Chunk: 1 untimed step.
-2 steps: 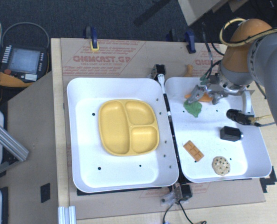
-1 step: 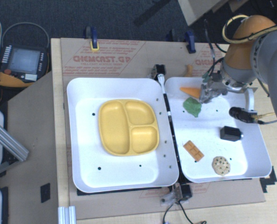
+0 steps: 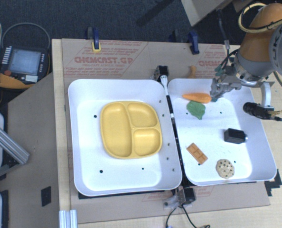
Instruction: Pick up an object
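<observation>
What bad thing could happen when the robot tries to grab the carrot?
The gripper is right at the end of the carrot, not its middle, so the carrot might tip or slip away. The green piece sits touching or nearly touching the carrot and could get bumped. The bin's back wall is close too.

Look above the right bin point(image 3: 255, 127) and you see your arm point(image 3: 269, 37): a rounded grey housing topped by a broad orange band, smooth and glossy under the light. A pale yellowish cable loops in an arc over the band, and thinner dark cables run down the side facing the bin's far rim. Below the band the wrist narrows into a grey metal collar with small fittings and a tangle of wires. The pincer point(image 3: 216, 95) is small, dark grey and slender. A black cylindrical part juts out over the bin's right rim, wired at its end.
</observation>
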Motion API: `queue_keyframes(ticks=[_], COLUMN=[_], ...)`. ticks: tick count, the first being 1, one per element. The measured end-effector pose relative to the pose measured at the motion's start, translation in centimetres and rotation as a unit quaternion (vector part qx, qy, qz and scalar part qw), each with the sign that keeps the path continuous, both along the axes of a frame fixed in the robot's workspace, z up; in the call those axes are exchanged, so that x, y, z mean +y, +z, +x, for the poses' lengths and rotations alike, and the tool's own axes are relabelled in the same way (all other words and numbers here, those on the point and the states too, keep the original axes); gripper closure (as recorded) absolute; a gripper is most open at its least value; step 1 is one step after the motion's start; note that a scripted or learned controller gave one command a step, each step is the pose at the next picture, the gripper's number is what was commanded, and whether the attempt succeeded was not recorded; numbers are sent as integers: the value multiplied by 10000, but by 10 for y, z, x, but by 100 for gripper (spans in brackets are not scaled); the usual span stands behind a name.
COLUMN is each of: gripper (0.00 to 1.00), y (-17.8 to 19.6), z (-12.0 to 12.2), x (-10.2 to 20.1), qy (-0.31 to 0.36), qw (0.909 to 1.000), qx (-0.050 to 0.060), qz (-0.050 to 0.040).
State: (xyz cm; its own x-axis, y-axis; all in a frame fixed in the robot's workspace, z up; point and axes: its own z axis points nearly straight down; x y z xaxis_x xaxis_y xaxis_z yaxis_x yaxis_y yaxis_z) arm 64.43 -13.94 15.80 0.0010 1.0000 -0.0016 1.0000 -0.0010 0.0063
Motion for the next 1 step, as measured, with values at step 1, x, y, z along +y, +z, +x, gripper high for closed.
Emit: queue_keyframes(ticks=[1], gripper=[100], y=[63], z=[-3], x=[-5], qy=[1], qw=[10000], qx=[-3], qz=[-4])
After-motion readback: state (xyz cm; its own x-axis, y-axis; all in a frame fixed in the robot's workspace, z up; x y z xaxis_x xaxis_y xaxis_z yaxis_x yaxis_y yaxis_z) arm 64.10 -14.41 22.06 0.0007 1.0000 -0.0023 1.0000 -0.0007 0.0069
